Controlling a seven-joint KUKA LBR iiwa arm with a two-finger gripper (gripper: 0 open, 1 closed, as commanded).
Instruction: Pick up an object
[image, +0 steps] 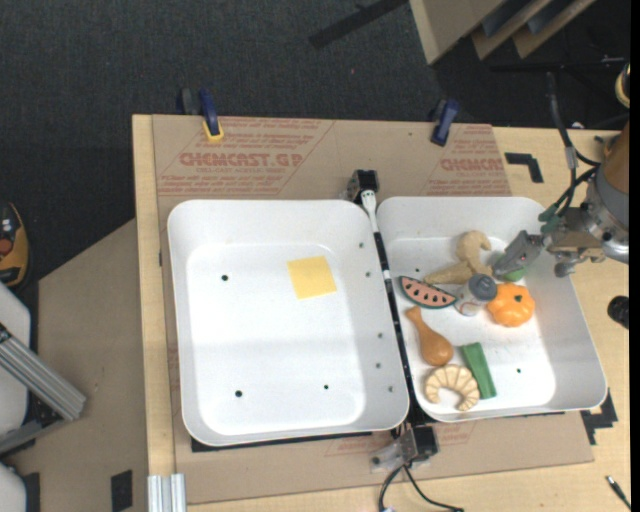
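i am seeing the gripper hovering over the right bin near the orange; jaw state cannot be determined; cardboard bench is sitting on dark carpet

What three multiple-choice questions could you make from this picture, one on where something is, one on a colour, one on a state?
1. Where does the yellow square lie?
A. In the left bin
B. In the right bin
C. On the cardboard outside the bins

2. What colour is the stick beside the croissant?
A. Red
B. Green
C. Blue

3. How does the hand stand relative to the right bin?
A. Parked over the left bin
B. Off the bench entirely
C. Over the right bin, near the orange fruit

Answers: 1 A, the square sits alone on the left bin's floor. 2 B, the stick is plainly green. 3 C, the hand reaches in from the right, just above the orange fruit.
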